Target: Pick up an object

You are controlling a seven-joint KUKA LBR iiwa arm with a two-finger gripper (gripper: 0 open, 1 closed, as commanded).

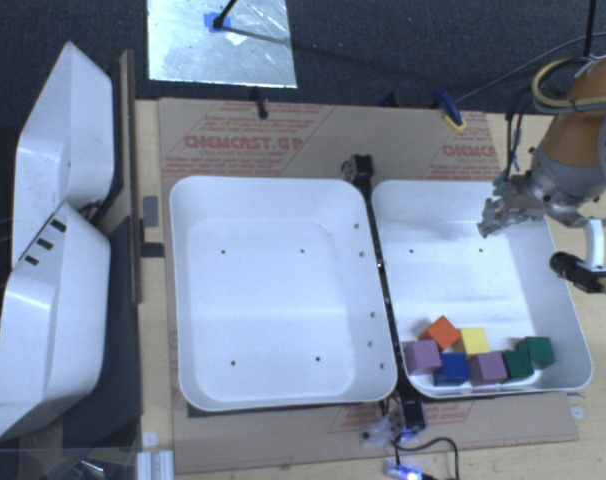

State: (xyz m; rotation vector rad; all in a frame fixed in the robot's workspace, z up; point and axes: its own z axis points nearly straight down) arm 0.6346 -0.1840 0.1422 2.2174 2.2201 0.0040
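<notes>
Pincer (pixel 493 218) first: it hangs over the right bin (pixel 423 238), near that bin's far right corner, at the end of the grey arm (pixel 583 168) with its orange band, and whether it is parted or closed cannot be told — it reads as a small grey cluster with nothing visibly between its tips.

Going left to right, two spare white bins (pixel 53 258) lie stacked beyond the bench's left edge. Next comes the left bin (pixel 273 208) of the pair. Beside it, touching along a dark divider, is the right bin, and every block sits along its near edge, well apart from the pincer.

Seven blocks can be counted — two purple, one orange, one blue, one yellow, two green. A purple block (pixel 421 354) is leftmost, with the orange block (pixel 442 331) just behind it and the blue block (pixel 452 368) just beside it. Then follow the yellow block (pixel 473 340), a second purple block (pixel 487 366), and the two green blocks (pixel 529 355) toward the near right corner, packed close together.

A square of foil (pixel 221 28) lies beyond the bench's far edge.
</notes>
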